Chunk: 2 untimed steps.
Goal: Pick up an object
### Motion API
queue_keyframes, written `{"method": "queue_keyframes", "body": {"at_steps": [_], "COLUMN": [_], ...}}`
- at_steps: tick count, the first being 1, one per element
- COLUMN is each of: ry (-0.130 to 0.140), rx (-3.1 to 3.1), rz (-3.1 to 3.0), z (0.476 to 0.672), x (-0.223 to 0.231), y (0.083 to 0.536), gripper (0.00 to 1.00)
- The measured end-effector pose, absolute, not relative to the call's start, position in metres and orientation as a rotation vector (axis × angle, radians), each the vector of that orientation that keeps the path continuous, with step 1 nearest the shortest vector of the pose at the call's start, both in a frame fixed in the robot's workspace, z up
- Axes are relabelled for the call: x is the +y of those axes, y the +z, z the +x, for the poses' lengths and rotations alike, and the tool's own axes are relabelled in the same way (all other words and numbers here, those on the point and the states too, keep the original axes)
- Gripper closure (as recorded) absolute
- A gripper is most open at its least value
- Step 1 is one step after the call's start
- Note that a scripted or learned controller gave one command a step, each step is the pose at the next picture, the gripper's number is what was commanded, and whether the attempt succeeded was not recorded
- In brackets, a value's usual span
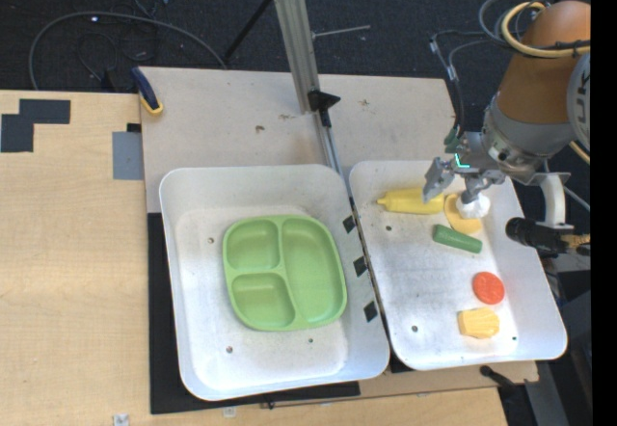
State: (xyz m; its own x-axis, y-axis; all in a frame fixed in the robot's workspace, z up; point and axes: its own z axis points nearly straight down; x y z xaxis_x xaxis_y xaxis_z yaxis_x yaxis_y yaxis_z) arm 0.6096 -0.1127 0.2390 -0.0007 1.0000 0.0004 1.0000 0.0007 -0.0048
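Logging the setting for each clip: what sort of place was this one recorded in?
Most likely a robotics lab bench, not a home or kitchen. Two white bins sit on a plywood board, loose cables lie on the dark floor behind, and an aluminium post stands at the bench's back.

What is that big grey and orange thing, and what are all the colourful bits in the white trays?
That is a robot arm, seen by a camera looking down from above. Its gripper works like a two-finger hand, and here it is open, holding nothing. It hangs over the right bin, close to a yellow banana-shaped toy. Nearby lie a green stick, an orange-red ball and a yellow lump. The left bin holds a green plate with sections.
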Motion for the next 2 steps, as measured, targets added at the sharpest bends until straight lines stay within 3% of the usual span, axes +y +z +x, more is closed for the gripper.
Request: {"method": "queue_keyframes", "body": {"at_steps": [1, 2], "ry": [0.001, 0.007], "rx": [-2.222, -2.219], "rz": [-2.22, -2.217], "z": [0.611, 0.611], "x": [-0.113, -0.114], "y": [0.241, 0.197], "gripper": [0.0, 0.0]}}
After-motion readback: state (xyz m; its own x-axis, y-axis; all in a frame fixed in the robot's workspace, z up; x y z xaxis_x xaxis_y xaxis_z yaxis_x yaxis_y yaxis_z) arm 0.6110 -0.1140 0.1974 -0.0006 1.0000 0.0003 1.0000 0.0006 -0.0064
